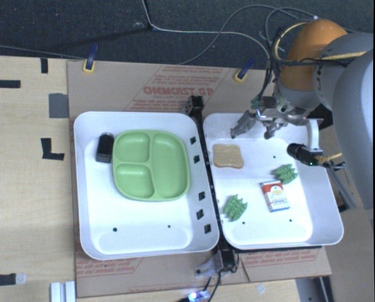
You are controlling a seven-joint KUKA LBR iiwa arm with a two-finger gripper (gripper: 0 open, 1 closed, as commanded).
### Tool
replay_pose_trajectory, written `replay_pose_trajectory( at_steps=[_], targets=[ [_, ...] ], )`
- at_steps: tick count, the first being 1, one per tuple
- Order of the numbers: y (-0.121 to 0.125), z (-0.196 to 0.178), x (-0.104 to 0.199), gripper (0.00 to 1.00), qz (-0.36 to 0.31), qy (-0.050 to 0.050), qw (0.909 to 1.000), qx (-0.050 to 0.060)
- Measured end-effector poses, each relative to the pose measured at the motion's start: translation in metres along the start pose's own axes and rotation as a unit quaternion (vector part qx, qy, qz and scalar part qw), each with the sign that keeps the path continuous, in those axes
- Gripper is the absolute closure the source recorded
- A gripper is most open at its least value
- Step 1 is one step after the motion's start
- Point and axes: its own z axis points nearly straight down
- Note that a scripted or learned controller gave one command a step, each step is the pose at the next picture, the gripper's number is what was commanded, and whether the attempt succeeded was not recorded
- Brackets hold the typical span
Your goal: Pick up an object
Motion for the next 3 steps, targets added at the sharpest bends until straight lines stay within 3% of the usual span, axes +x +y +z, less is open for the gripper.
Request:
replay_pose_trajectory(
  at_steps=[1, 2, 3],
  targets=[
    [-0.001, 0.054, 0.001, 0.00, 0.000, 0.000, 1.0000, 0.001],
    [0.001, 0.040, 0.002, 1.00, -0.001, 0.000, 1.0000, -0.002],
    [-0.002, -0.004, -0.002, 1.00, 0.000, 0.001, 1.0000, -0.004]
  ],
)
